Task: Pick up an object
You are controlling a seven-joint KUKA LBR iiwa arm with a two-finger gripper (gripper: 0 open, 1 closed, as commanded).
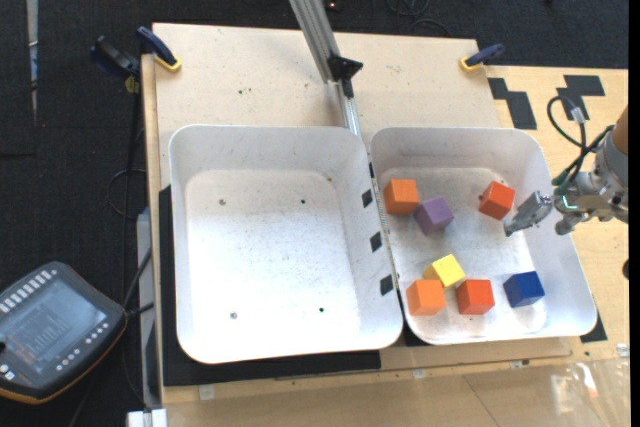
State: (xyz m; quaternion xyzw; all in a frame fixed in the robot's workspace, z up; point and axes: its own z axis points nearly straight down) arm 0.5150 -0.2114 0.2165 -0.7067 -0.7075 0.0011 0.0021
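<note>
Blocks sit loose in the right bin [560, 177]: orange block [401, 196] at ten o'clock, purple block [434, 214] beside it, red block [496, 200] at two, blue block [523, 289] at five. Gripper [540, 212] hangs at three o'clock beside the red block, jaws spread, holding nothing.

Bright, even overhead light, soft short shadows under the cubes [447, 270]. Mild glare on the white bins [270, 245], rims slightly washed out. Dark, underexposed floor around the bench [250, 65]. Generally sharp, slight softness and grain at the gripper [545, 213] near the right side.
</note>
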